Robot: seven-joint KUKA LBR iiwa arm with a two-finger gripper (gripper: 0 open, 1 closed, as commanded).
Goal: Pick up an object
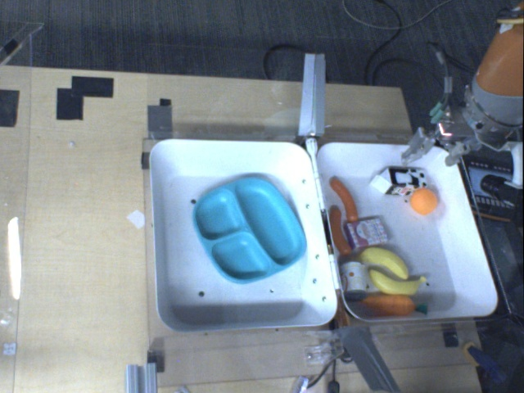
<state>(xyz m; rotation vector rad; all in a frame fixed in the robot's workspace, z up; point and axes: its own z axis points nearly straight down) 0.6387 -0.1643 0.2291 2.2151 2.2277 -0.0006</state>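
**Claw at the far right corner of the right bin, nothing in its grip**

The claw [435,142] hangs over the far right corner of the right bin [471,244], its pale fingers [416,146] spread apart with nothing between them. Behind it the grey arm with its orange band [499,68] comes in from the right.

Taking the right bin as the landmark: a small black and white carton [401,180] lies in its far half, just below the claw and apart from it. An orange ball [423,201] touches the carton on its near right side. Along the bin's left wall lies a long orange-red sausage [345,198], and beside that a darker stick [334,228] right against the wall. A purple packet [366,232] sits near the bin's middle. Toward the near edge a yellow banana [388,268] rests beside a grey tape roll [354,277], and a carrot [387,304] lies against the near wall.

Left of the right bin, touching it along the divider, is the left bin [172,244], holding a blue three-part tray [248,226]. Both bins sit on the pale wooden counter [74,219].
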